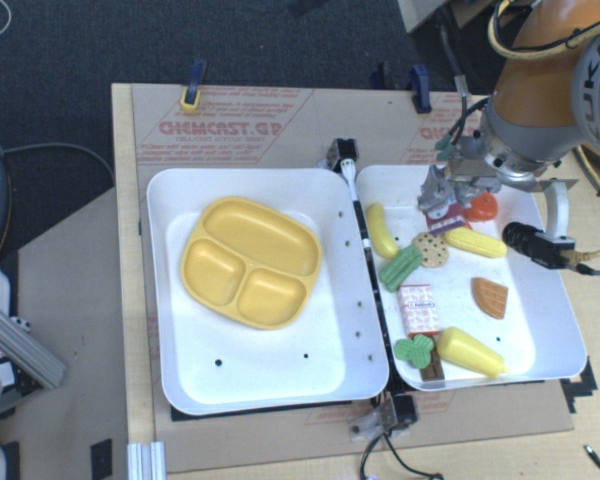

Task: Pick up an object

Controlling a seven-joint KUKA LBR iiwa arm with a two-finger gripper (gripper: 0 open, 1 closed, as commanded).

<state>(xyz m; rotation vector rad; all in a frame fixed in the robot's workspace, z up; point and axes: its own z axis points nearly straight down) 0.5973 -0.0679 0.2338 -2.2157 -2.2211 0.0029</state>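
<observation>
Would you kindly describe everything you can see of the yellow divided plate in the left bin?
The yellow plate looks like glossy moulded plastic, a rounded-corner shape with raised ridges dividing it into three compartments: one long one along its far side and two smaller ones nearer the camera. It lies flat, right side up and turned slightly askew, on the floor of the left bin, towards the bin's far half. Nothing sits in its compartments, and nothing but the bin touches it.

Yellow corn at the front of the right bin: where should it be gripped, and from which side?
Grip the yellow corn across its middle, coming straight down from above. It lies flat and long, slanting toward the bin's front right, so close across the narrow width. Its left end sits against the green broccoli and a brown piece; the right half looks freer, so favour that side.
</observation>
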